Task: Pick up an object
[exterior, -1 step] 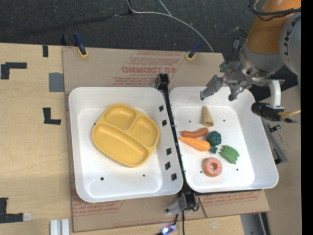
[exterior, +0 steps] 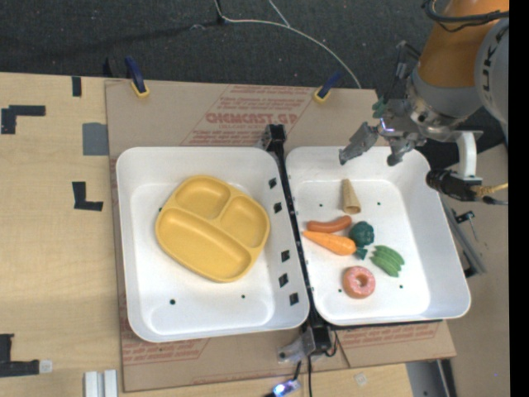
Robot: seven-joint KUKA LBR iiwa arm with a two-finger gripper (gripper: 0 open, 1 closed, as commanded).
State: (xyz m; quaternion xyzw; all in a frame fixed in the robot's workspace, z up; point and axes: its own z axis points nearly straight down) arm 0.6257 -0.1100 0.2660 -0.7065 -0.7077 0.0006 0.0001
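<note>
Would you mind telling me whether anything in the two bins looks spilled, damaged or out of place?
Nothing stands out. The yellow divided plate lies flat in the left bin, turned at an angle. In the right bin the cone, sausage, carrot, broccoli, green pod and pink doughnut lie loose but intact. The gripper hovers open above.

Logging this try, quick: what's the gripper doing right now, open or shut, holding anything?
Gripper: open, fingers spread, holding nothing, above the far edge of the right white bin.

Toy cone (exterior: 351,196), sausage (exterior: 329,225), carrot (exterior: 330,242), broccoli (exterior: 362,236), donut (exterior: 359,282) lie loose.
</note>
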